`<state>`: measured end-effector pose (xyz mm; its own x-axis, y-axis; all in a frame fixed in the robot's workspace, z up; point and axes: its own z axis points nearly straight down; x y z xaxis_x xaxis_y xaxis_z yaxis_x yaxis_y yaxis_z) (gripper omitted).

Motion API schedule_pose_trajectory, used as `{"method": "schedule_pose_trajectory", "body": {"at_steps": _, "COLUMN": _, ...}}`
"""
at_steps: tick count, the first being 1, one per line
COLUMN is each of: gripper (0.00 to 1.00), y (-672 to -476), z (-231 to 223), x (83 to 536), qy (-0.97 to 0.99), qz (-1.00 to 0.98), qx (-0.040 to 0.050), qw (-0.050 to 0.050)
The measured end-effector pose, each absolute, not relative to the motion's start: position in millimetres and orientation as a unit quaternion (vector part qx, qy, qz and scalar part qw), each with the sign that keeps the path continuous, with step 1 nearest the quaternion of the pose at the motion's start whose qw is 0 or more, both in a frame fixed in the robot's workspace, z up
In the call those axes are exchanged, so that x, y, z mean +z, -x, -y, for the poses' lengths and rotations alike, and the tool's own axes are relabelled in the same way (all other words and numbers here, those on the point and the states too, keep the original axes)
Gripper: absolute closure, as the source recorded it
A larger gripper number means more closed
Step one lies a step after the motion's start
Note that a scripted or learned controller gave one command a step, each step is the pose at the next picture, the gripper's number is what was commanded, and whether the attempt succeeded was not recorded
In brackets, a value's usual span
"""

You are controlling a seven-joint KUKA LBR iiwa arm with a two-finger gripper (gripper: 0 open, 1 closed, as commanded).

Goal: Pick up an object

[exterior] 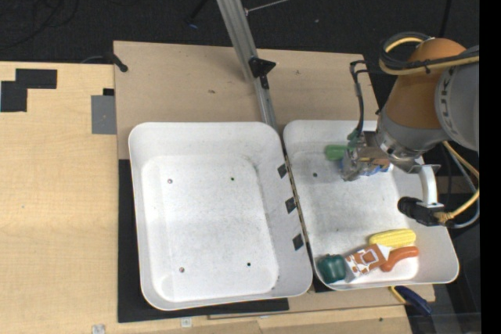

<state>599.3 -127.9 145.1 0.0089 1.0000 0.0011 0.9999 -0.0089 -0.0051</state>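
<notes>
My gripper (358, 166) hangs low over the back part of the right bin (337, 207). Just left of it, touching or nearly touching the fingers, lies a small green object (336, 152). A bit of blue object (381, 166) peeks out on its right side. At the bin's front right corner lie a yellow corn cob (392, 238), an orange piece (399, 255), an orange-and-white packet (363, 260) and a dark green cup-shaped thing (333, 268).
The left bin (207, 211) sits beside the right one, with black clips (290, 204) along the shared edge. A slanted aluminium rail (237, 27) rises behind the bins. Cables and a black fitting (419, 208) hang off the arm at the right.
</notes>
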Motion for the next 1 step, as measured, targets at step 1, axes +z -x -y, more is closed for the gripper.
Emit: {"method": "schedule_pose_trajectory", "body": {"at_steps": 1, "gripper": 1.00, "y": -593.6, "z": 128.1, "x": 206.1, "qy": 0.709, "qz": 0.705, "qx": -0.0009, "qw": -0.001}}
